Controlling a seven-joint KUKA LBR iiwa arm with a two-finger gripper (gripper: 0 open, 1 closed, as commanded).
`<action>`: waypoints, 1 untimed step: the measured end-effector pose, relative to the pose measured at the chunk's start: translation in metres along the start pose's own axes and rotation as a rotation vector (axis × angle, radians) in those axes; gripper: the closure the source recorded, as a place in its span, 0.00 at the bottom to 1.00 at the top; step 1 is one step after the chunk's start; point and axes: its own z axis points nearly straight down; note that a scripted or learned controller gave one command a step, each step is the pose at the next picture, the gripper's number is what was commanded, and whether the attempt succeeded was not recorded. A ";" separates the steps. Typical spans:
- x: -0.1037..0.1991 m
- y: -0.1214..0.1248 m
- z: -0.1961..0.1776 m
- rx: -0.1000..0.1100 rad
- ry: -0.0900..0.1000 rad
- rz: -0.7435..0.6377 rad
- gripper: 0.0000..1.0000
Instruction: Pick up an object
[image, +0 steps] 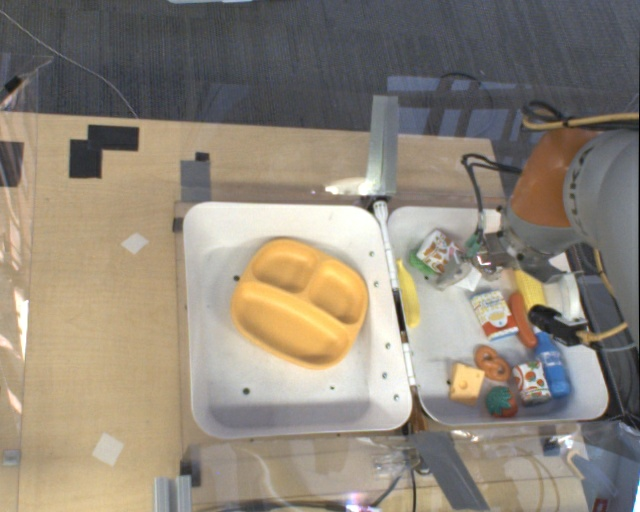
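While the tool (487, 258) hangs over the right bin's (440, 400) crowded back edge, its state is unclear.

grey arm (605, 190) w/ orange band

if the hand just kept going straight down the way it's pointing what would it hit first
Most likely the green-and-white packet lying just beside the hand in the right bin; if it misses that, the bin floor. Depth is hard to judge from this slanted view.
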 end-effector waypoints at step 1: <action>0.004 0.032 0.002 0.080 0.012 0.481 0.00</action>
